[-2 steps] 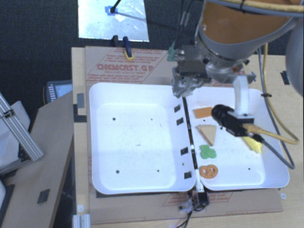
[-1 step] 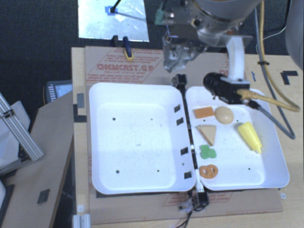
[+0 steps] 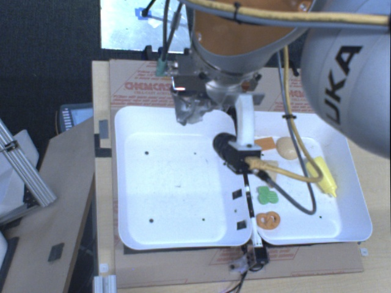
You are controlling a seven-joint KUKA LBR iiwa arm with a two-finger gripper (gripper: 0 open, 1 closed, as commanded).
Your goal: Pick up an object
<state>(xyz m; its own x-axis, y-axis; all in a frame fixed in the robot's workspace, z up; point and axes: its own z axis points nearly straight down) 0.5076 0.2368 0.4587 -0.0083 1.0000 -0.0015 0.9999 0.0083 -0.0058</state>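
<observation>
Cardboard sheet (image 3: 137, 84) under bins; aluminium rail (image 3: 24, 166) at left.

We were in a robotics lab, not a home. The arm (image 3: 342, 72) trailed a yellow cable (image 3: 293, 17) over two white bins (image 3: 177, 182) set on printed cardboard (image 3: 140, 87) on a plywood bench (image 3: 101, 102). Aluminium framing (image 3: 24, 170) stood past the bench's left edge, and dark fabric (image 3: 49, 41) hung behind.
</observation>
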